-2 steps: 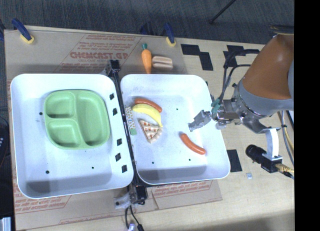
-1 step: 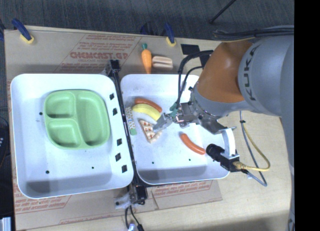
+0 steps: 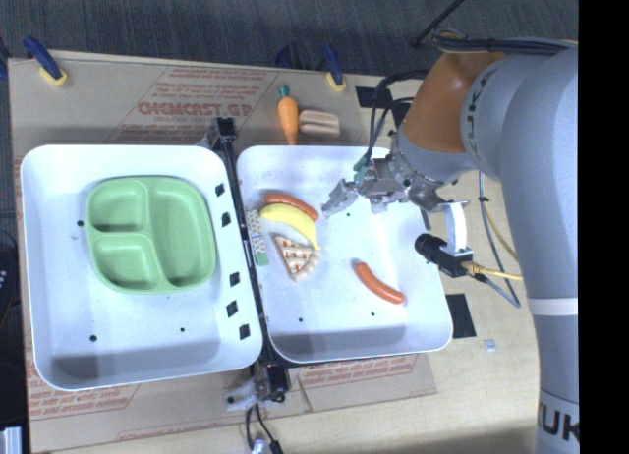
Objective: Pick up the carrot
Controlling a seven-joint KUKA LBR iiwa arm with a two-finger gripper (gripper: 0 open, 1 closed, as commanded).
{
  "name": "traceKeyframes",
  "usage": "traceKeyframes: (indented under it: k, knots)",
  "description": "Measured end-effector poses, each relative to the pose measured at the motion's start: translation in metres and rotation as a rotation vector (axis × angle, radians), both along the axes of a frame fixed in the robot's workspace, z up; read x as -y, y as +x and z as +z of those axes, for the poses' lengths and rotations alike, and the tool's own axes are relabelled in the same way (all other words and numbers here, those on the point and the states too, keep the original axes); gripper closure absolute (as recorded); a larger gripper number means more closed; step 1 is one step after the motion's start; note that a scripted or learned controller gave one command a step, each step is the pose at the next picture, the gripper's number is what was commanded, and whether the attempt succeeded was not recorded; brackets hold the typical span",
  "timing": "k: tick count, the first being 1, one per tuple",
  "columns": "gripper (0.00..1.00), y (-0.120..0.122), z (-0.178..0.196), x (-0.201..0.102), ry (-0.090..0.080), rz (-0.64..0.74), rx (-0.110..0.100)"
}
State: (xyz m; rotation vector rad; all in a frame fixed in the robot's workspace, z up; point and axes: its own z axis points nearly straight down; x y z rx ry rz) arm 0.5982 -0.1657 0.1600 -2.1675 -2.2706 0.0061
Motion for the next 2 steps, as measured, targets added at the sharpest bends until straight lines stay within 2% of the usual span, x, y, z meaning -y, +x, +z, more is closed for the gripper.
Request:
traceKeyframes:
  k: [1,2]
  knots:
    - [0.00,0.0296,-0.0627,-0.0376,-0.002,-0.255,0.013]
    - [1.00,0.0298,-0.0531,-0.0391,0.000,-0.250,0.010]
